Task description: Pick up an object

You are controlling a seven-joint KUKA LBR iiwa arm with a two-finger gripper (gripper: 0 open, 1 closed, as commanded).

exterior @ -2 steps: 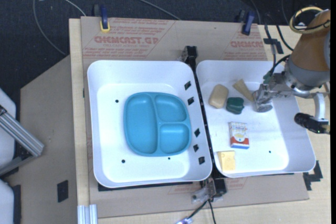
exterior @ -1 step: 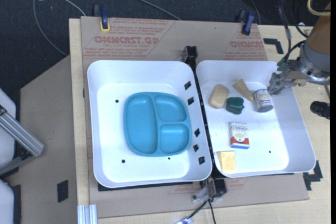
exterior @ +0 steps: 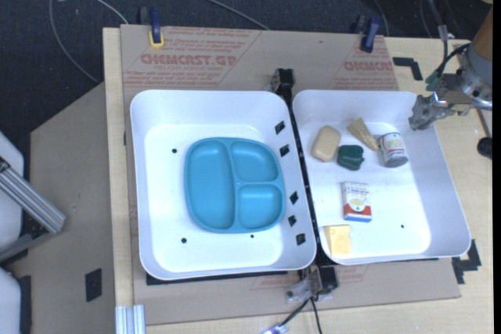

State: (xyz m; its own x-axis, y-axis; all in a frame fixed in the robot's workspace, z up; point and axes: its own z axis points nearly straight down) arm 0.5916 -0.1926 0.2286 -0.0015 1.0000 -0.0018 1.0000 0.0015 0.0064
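Observation:
The right bin [exterior: 438,207] holds several small things. A tan rounded lump [exterior: 326,143] lies next to a dark green piece [exterior: 351,157]. A beige wedge [exterior: 362,133] and a small tin can [exterior: 393,149] on its side lie just right of them. Nearer the front lie a white and red carton [exterior: 357,201] and a yellow block [exterior: 338,238]. My gripper [exterior: 423,114] hangs over the bin's far right rim, up and to the right of the can, with nothing seen in it.
The left bin [exterior: 156,168] holds a blue divided plate [exterior: 235,184]. A black divider with clips [exterior: 293,168] runs between the bins. Clamps [exterior: 156,27] hold the cardboard-covered bench at the back. Cables trail across the floor behind.

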